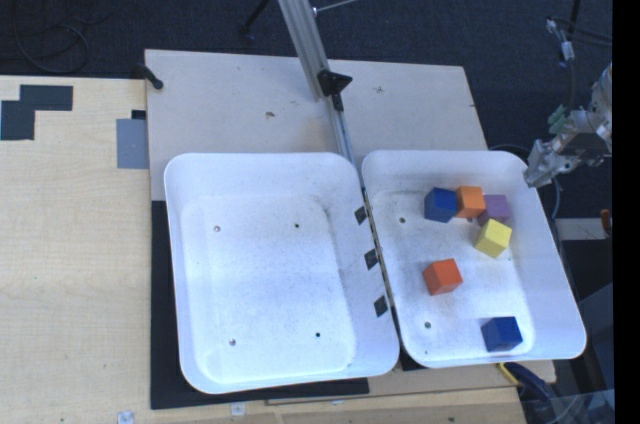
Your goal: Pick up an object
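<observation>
Far left of gripper [543,164], left bin [190,212]; nearer, in right bin [405,252], blue block [440,204], orange block [470,201], purple block [497,207] crowd together; red-orange block [442,276] stands apart, likely easiest pick; centre above it, descend straight; gripper over bin's right rim, opening cannot be told.

Left bin [200,212]: white, a few dark specks on its floor. Aluminium extrusion post [295,7] slants up from far bench edge, black bracket [333,84] at its base. Pale wooden table [70,252] left; grey patches [130,142], possibly tape
</observation>
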Robot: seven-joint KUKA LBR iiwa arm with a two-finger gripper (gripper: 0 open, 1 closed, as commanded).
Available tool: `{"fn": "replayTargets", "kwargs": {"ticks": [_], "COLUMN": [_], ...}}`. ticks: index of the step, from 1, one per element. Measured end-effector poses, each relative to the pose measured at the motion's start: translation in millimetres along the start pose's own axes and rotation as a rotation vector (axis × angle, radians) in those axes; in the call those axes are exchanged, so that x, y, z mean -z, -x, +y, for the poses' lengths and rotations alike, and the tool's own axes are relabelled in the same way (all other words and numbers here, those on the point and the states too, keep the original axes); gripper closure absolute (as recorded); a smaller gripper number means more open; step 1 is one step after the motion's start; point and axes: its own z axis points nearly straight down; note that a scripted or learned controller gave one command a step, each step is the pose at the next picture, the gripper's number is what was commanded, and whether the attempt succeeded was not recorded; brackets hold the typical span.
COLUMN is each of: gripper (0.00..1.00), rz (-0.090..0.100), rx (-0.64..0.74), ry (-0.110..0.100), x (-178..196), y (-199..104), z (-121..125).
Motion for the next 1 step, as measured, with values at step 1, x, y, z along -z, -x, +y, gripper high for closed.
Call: {"fn": "replayTargets", "kwargs": {"ticks": [1], "gripper": [1.0], "rz": [0.003], "rx": [-0.008], "ry": [-0.006], "x": [-124.1], "y": [-15.5], "z": [26.3]}}
